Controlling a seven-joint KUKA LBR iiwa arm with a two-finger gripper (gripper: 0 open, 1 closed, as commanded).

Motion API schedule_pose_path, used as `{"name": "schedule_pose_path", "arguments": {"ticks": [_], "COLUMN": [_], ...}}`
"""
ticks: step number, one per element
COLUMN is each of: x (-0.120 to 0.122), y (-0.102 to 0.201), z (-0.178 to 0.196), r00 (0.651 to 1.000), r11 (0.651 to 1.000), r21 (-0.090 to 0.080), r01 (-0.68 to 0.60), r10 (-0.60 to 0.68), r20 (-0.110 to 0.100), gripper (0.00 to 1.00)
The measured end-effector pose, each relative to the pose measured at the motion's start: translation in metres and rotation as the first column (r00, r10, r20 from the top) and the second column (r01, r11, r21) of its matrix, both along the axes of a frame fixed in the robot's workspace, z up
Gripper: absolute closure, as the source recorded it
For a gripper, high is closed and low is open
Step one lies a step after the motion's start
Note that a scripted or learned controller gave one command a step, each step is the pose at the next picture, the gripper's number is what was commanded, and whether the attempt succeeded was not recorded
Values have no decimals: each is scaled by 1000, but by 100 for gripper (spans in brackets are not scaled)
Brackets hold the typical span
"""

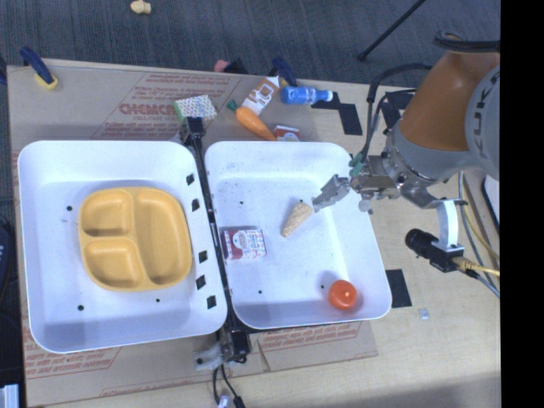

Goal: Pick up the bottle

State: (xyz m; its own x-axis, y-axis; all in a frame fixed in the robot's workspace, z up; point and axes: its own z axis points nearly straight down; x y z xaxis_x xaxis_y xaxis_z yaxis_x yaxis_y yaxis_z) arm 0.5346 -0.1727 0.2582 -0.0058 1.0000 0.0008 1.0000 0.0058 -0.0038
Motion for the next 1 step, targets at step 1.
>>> {"name": "schedule_pose_path", "arguments": {"ticks": [1], "x": [0], "y": [0], "z": [10], "r00": [1000], "r11": [1000], "r21": [1], "r01": [-5], "r10": [5], "r20": [-2], "gripper": [100]}}
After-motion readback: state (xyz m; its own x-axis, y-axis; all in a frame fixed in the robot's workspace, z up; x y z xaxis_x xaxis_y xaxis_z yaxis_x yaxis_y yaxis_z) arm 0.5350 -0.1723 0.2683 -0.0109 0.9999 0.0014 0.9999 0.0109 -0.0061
